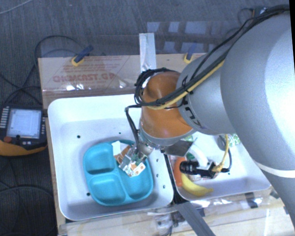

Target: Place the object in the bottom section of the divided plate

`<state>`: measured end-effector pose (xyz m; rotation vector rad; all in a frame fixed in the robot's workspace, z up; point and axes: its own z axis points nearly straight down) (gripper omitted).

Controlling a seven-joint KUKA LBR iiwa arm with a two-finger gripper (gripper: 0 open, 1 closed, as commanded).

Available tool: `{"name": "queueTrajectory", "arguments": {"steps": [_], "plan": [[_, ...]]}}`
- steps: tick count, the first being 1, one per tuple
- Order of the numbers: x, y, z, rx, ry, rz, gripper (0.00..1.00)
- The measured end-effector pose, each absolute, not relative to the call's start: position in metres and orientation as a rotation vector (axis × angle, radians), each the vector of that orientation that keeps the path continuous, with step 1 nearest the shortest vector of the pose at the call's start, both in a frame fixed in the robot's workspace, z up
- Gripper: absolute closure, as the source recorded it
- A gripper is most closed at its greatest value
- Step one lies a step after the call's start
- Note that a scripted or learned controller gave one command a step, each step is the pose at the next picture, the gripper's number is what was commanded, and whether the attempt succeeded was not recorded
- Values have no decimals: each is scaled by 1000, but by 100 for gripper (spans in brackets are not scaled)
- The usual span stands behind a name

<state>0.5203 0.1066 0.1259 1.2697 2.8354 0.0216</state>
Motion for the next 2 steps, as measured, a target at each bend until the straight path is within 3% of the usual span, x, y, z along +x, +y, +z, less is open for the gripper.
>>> {"name": "queueTrajectory", "arguments": {"steps": [1, 2], "plan": [[515, 110, 119, 1266, 2854, 12, 0], [500, 163, 271, 983, 2986, 1, 0]]}}
